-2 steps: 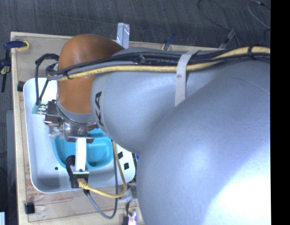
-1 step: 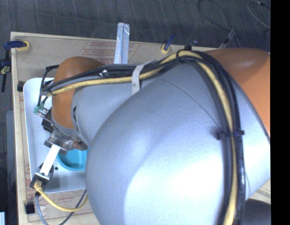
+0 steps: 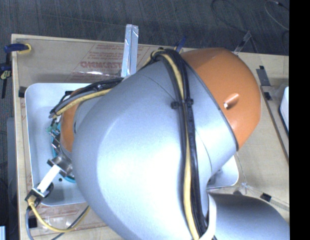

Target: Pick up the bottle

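My grey arm (image 3: 160, 149) with its orange band (image 3: 230, 99) reaches over the left bin (image 3: 30, 134) and covers most of it. The gripper (image 3: 58, 159) hangs low at the bin's left side, partly behind the wrist. A small teal scrap of some object (image 3: 69, 180) peeks out just under the wrist; what it is cannot be told. Whatever else lies in the bin is hidden beneath the arm.
A white bar (image 3: 46, 181) sticks out from the wrist toward the bin's front left corner. A yellow cable (image 3: 54, 226) loops along the front edge. A metal post (image 3: 130, 49) stands behind the bin. A corner of the right bin (image 3: 227, 176) shows.
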You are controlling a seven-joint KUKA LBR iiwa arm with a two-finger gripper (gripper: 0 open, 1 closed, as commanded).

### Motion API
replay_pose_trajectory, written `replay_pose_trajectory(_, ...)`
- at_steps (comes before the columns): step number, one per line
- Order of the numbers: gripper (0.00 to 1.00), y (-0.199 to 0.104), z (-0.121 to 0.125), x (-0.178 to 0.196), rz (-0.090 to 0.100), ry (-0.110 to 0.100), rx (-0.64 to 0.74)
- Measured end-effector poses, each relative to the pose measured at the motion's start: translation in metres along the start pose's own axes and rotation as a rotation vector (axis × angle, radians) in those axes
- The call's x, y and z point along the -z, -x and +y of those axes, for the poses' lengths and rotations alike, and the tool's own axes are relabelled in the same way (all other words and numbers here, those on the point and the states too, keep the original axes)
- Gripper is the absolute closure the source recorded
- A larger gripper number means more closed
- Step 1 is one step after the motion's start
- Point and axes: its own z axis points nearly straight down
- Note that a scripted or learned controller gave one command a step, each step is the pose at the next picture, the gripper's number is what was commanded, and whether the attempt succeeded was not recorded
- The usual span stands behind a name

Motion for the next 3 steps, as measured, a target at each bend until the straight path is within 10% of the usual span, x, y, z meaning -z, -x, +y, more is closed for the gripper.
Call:
replay_pose_trajectory(1,0.0,0.001,0.003,0.0,0.001,0.005,-0.003)
replay_pose_trajectory(2,0.0,-0.005,0.015,0.127,0.0,-0.002,0.019)
replay_pose_trajectory(3,1.0,-0.006,0.013,0.135,-0.009,-0.008,0.03)
